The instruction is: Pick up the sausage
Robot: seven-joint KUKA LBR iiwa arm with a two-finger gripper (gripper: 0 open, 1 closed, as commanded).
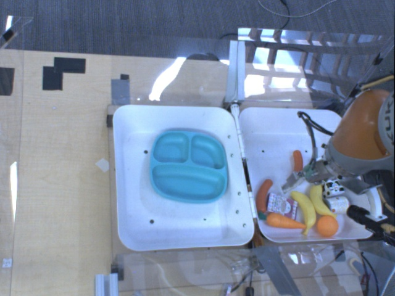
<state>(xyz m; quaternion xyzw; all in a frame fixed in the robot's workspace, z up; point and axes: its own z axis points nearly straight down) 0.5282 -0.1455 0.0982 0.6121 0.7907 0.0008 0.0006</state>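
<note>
Plate [188, 166] in left bin [133, 227]; sausage [264, 194], carrot [285, 221], bananas [311, 202] in right bin [271, 128].

Grey arm [370, 159], orange band [361, 125], black cable [311, 128]

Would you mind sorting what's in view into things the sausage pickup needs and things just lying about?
Needed:
sausage
gripper

Lying about:
smaller sausage
carrot
bananas
orange
packet
blue divided plate
</note>
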